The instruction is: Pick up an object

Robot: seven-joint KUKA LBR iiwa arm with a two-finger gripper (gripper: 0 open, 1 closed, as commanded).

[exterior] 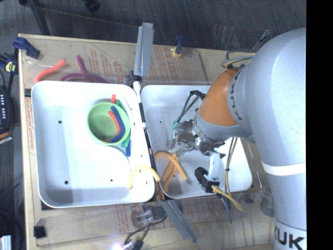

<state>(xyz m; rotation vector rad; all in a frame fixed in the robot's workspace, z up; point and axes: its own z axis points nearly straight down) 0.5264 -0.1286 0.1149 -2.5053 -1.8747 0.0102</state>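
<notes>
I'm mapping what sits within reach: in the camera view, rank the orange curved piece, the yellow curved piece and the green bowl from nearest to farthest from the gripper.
1. orange curved piece, right bin, just beside the gripper.
2. yellow curved piece, left bin's near corner.
3. green bowl, middle of the left bin.

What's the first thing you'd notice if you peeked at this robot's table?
The big grey robot arm with its orange band fills the right side, its claw down in the right bin. In the left bin sits a bright green bowl. An orange bendy piece lies near the right bin's front.
</notes>
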